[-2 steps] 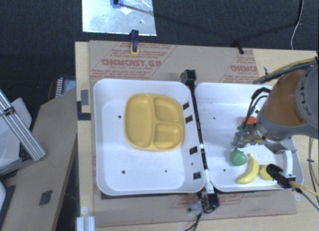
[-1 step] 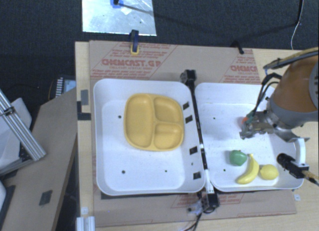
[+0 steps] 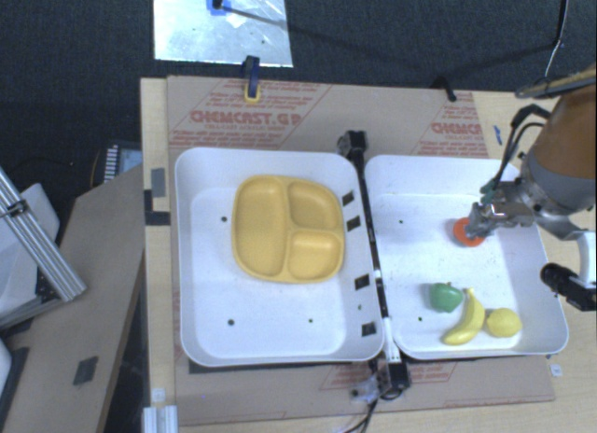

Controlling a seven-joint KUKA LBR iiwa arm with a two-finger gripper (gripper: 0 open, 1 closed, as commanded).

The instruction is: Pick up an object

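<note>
The gripper [image 3: 482, 221] sits low in the right bin [image 3: 410, 188], at about three o'clock in the camera view, right over an orange-red round thing [image 3: 465, 233] (part of it is hidden by the gripper). Whether the jaws are wide, narrow or holding it cannot be told. Toward five o'clock lie a green pepper [image 3: 446, 297], a banana [image 3: 467, 319] and a lemon [image 3: 504, 323]. A yellow divided plate [image 3: 285, 228] rests in the left bin [image 3: 205, 263].
</note>
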